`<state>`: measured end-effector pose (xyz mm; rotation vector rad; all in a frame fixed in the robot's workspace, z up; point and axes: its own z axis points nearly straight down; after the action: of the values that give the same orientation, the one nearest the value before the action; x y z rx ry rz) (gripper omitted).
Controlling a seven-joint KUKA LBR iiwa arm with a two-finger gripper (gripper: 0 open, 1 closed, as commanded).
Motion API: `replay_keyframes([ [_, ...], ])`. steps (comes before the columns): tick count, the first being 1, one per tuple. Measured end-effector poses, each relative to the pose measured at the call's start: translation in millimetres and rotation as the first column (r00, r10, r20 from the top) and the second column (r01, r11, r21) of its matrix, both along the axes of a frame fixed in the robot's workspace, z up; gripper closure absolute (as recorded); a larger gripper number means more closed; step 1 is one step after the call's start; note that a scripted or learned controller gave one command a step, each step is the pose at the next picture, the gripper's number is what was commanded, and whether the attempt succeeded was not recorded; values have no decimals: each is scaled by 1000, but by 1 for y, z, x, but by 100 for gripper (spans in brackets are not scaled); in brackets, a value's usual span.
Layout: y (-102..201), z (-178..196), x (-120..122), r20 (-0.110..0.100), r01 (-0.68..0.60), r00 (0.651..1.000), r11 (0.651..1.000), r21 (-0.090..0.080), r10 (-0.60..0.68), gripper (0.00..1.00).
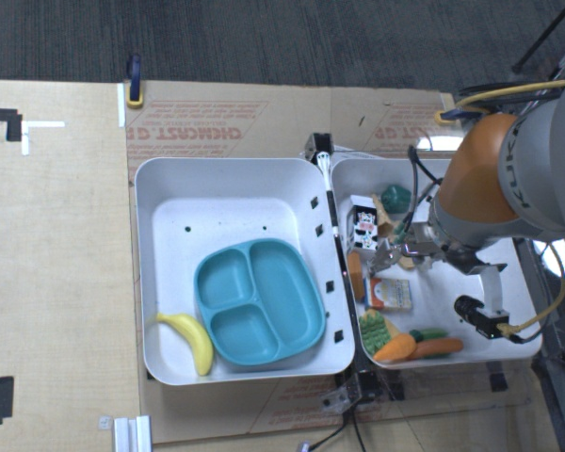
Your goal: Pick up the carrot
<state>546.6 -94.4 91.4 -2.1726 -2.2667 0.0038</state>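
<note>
Carrot (pixel 437 347) lying at the near edge of the right bin (pixel 518 290), grey arm bent in from the right, gripper (pixel 393 255) low over the bin's left side, grip cannot be made out, banana (pixel 194 339) and blue tray (pixel 260 300) in the left bin (pixel 160 215)

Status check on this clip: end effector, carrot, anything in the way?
End effector low in right bin, grip unclear. Carrot at near wall, apart from it, untouched. Orange toy and green piece crowd the carrot.
</note>
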Motion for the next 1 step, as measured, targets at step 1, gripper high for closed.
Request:
replay_keyframes([
  [1, 58, 100, -68, 2, -36, 999, 999, 0, 36, 0],
])
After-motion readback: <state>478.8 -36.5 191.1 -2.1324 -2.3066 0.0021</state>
